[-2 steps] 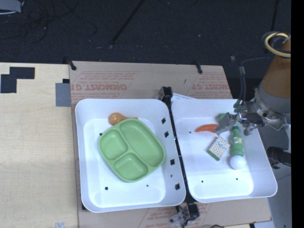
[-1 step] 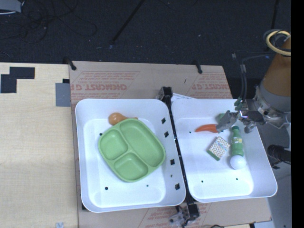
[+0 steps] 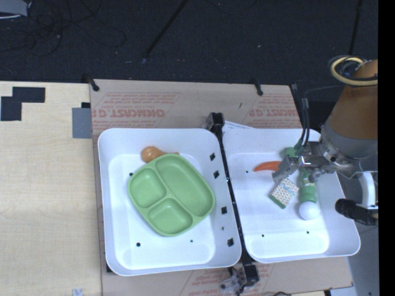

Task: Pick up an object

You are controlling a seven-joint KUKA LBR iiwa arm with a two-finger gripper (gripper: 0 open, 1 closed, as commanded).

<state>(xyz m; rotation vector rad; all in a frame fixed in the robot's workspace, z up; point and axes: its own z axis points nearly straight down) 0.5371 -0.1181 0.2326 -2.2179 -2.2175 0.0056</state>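
A grey arm (image 3: pixel 355 119) with an orange band enters from the right edge of the frame and lowers its gripper (image 3: pixel 295 165) into the right-hand white bin (image 3: pixel 271 245), at the middle right of the picture. The dark fingers (image 3: pixel 289 164) sit just above and touching a small speckled packet (image 3: pixel 284 193), which lies tilted on the bin floor; whether the fingers are spread or pressed together, or pinch anything, cannot be told from this angle. An orange carrot-shaped piece (image 3: pixel 266 165) lies just left of the gripper, a green bottle-like object (image 3: pixel 307 189) stands just right of the packet, and a white ball (image 3: pixel 308 211) rests directly below the green object, toward the bin's lower right. In the left-hand white bin (image 3: pixel 123 251), at the centre of the frame, a green divided plate (image 3: pixel 171 193) lies tilted, with an orange rounded object (image 3: pixel 150 153) partly tucked beneath its upper left rim. Both bins sit on brown cardboard (image 3: pixel 154 106) over a pale wooden bench (image 3: pixel 43 184).
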